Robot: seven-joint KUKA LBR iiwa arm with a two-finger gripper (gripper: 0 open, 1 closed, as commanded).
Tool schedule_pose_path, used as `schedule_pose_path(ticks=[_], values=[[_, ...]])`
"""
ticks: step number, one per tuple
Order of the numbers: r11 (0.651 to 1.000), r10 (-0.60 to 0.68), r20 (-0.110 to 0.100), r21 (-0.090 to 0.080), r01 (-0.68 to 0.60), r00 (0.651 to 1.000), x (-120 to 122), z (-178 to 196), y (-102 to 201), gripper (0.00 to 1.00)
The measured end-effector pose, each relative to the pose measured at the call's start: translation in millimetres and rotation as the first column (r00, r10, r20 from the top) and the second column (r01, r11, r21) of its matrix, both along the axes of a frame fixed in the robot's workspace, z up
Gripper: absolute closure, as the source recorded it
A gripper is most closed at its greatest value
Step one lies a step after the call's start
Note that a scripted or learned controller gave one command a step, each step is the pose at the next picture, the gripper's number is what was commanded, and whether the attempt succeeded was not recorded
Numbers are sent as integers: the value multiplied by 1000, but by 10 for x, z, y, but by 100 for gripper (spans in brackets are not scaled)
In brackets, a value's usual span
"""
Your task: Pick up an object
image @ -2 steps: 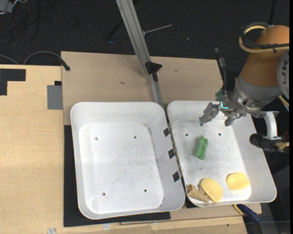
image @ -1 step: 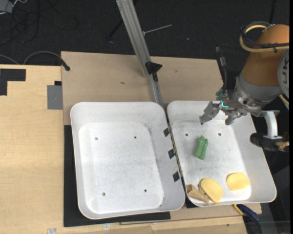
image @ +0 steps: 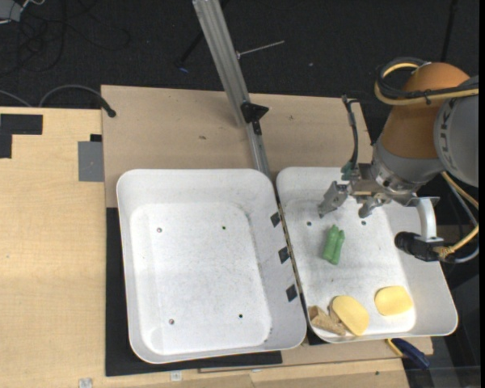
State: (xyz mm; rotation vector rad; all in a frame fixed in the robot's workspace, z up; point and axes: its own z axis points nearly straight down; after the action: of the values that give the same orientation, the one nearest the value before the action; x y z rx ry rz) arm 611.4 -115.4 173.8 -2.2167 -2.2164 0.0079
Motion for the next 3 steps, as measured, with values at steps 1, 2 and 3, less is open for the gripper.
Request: schedule_pose_path(ticks=[1,2,3], values=[[1000,-1,0,0,1,1000,-115,-532,24,0],[1000,-2,7,-1,2,1000,-112,-827,32,0],[1000,-9,7,0,9,1000,-114,-719,16,100]])
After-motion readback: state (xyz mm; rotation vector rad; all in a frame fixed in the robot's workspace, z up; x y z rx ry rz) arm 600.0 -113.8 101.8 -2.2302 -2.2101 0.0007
